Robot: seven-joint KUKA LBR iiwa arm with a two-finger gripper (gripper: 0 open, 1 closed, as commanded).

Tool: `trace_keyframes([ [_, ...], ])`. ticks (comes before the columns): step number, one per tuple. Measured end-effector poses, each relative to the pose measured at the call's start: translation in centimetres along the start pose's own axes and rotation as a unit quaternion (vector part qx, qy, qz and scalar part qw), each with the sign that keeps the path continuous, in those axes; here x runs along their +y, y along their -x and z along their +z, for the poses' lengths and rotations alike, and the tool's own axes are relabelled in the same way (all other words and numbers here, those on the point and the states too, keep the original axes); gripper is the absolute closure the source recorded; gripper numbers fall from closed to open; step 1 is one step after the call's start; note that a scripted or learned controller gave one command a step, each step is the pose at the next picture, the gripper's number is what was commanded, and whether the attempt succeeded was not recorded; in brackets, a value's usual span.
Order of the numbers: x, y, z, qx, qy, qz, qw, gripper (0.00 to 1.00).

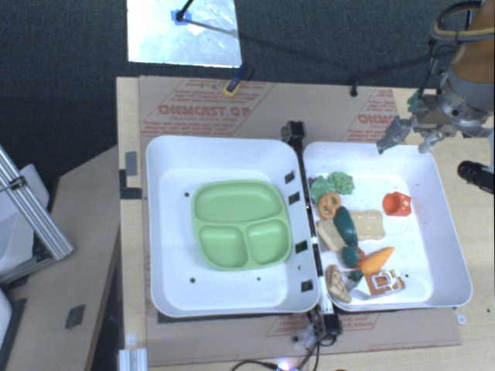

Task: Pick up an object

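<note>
Gripper [408, 136] hovering over right bin's [445, 230] far edge, fingers spread, grasping nothing. Red pepper [397, 203] sitting alone near bin's right side, apart from clutter. Judging it light, rigid, smooth plastic; grip across widest body.

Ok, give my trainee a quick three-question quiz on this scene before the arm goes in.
1. True or false: the green tray lies in the same bin as the toy food.
2. Which lies closest to the gripper: A the carrot, B the red pepper, C the broccoli?
3. Fill in: the gripper hangs above the right bin's ____ edge.

Key: 1 false, the tray is in the left bin. 2 B. 3 far.
</note>
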State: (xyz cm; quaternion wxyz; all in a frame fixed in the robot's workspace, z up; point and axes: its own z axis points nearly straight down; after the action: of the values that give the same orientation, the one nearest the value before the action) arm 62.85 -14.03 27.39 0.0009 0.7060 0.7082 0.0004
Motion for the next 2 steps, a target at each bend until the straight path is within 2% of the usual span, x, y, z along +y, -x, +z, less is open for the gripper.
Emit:
trace_keyframes([
  [2,-1.4,0.9,9.3,0.000,-0.002,0.001,1.0000,0.00],
])
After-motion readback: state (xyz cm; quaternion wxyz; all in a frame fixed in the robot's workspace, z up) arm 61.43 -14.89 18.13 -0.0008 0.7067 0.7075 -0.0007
